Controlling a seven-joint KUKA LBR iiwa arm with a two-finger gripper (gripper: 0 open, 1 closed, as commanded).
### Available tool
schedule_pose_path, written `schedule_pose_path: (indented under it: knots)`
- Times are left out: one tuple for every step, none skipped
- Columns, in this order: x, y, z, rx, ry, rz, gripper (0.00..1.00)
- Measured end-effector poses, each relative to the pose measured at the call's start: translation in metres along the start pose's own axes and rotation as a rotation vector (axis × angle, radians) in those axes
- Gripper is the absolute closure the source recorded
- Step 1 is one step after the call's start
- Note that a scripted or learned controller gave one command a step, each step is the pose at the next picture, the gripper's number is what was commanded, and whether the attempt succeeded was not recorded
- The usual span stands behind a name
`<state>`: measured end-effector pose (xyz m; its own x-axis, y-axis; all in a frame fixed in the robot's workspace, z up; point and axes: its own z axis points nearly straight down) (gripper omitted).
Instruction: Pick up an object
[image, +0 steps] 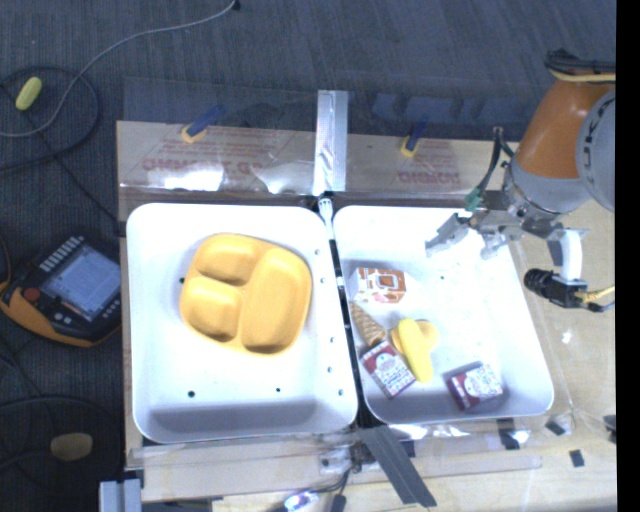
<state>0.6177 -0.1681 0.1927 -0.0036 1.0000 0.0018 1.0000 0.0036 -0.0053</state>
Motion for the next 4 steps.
schedule_pose_path:
  knots:
    - [0.041, 0.004, 0.071, -0.027, -0.01, -0.163, 0.0]
    - [0.051, -0.008, 0.079, -0.053, -0.017, -0.136, 0.0]
    - [0.058, -0.02, 0.081, -0.074, -0.021, -0.095, 0.0]
    - [0.059, -0.045, 0.082, -0.077, -0.018, -0.035, 0.0]
